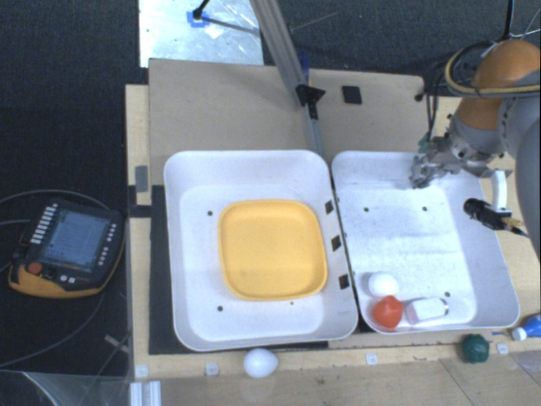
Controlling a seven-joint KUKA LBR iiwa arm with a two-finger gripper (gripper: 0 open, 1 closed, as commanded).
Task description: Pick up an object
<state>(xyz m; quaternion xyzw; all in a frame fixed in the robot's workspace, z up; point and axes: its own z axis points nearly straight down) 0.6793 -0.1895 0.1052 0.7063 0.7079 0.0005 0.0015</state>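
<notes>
At the bottom edge of the frame, on the tabletop (pixel 397 364) in front of the bins, lie a white egg (pixel 260 362) at lower centre and a dark green ball (pixel 475 348) at lower right. Both sit outside the bins, so a reach aimed inside them would likely pass these by.

Just above, in the lower corner of the right bin (pixel 423 235), three things crowd together: a red ball (pixel 388 311), a white ball (pixel 383 284) touching or nearly touching it from above, and a white block (pixel 426 309) just beside the red ball on the right. Any of these could serve as the object to pick up. The risk, as I judge it, comes from this crowding and from the bin wall close behind: a descent on the red ball could strike a neighbour instead, round things could roll out from a pinch, and the sloping rim leaves little room on the near side.

The left bin (pixel 190 227) holds a yellow plate (pixel 273 248), lying flat at its centre. Being wide and low, it would probably be hard to pinch.

Farthest, at the upper right of the frame, the hand (pixel 423 172) hovers over the right bin's upper edge, well apart from the cluster. It is too small and dark to tell whether it is open or closed; nothing is visibly held.
</notes>
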